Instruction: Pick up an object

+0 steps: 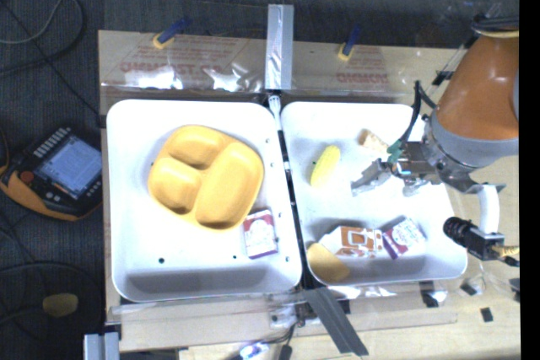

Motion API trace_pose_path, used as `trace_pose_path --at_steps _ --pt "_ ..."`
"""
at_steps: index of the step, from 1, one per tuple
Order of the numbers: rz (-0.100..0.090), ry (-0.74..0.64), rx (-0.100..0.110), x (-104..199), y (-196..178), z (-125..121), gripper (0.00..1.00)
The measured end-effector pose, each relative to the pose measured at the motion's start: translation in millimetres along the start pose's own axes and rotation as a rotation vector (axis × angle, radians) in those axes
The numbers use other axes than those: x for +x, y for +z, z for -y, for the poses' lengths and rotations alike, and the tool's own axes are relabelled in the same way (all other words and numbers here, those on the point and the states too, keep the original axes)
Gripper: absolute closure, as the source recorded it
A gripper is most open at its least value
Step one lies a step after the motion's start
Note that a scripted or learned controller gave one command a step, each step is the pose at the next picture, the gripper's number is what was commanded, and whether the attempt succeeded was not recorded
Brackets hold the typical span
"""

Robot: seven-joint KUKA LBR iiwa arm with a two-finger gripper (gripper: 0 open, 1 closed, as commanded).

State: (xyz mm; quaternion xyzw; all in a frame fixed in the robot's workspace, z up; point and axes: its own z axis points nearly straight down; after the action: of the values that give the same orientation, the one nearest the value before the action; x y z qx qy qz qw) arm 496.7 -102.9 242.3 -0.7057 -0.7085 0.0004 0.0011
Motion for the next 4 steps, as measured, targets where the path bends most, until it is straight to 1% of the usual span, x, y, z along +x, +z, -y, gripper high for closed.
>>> trace_pose_path --at_steps 1,2,3,4 --pt "0.003 -0.136 -0.011 7 151 -70 0.0" --pt "0.002 -0.118 -0.001 15 59 -121 0.0" --pt "0.004 -0.062 -0.006 -2 152 -126 0.0" --pt "0.002 -0.062 -0.008 -1 141 -127 1.0"
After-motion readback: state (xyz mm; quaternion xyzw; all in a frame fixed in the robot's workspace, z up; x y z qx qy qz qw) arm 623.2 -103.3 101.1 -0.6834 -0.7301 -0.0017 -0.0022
